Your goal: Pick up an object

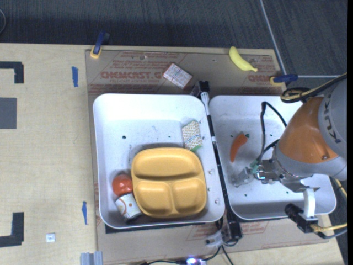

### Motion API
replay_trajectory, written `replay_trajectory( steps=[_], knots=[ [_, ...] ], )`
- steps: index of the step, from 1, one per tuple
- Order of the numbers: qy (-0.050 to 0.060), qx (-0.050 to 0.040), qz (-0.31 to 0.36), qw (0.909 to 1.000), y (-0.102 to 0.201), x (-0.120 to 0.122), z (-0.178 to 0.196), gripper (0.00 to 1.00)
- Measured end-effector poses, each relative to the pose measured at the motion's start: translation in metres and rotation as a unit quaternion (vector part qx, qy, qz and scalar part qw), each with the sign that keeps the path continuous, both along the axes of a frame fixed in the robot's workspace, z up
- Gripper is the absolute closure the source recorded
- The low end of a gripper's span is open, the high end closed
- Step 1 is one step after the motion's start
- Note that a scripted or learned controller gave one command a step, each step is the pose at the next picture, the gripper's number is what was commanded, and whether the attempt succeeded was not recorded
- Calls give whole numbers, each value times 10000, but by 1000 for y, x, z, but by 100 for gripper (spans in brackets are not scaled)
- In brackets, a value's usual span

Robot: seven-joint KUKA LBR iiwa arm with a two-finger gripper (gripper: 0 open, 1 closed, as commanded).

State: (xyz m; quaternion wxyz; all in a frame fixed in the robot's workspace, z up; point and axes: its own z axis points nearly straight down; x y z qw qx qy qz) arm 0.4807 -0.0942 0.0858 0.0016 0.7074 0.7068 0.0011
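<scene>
Orange band and grey arm (317, 139) come in from the right, over the right bin (325, 200). Gripper (242, 176) sits low over that bin's floor, left of centre, metal tips pointing left. Nothing visible between the tips; open or closed, cannot tell, too small and blurred.

Toy carrot (238, 146), orange with a green top, lies on the right bin floor, tilted, just above and slightly left of the gripper. Near the tips but apart from them, not held. Black cable loops from the wrist up over the bin.

Left bin (105, 148) holds a yellow divided tray (168, 181), big, three compartments, filling the lower middle. Red ball (122, 184) touches the tray's left edge. Small white and orange can (127, 206) lies tilted just below the ball, against the tray's lower-left corner. Patterned packet (192, 134), pale with green print, sits near the bin's right wall, just above the tray's upper-right corner.

Both bins rest on a cardboard sheet (132, 73) with red print. Yellow banana (241, 59) lies on the cardboard above the right bin, well apart from the gripper. Small patterned box (176, 75) lies on the cardboard above the left bin. Blue clamps (100, 42) grip the cardboard at the top left and by the right edge. Wooden bench (44, 148) spreads left, with black marks and blue tape bits.
</scene>
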Motion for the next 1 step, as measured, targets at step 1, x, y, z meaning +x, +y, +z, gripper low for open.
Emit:
replay_trajectory(
  steps=[1],
  knots=[
    [-1, 1, 1, 10000, 0, 0, 0, 0]
  ],
)
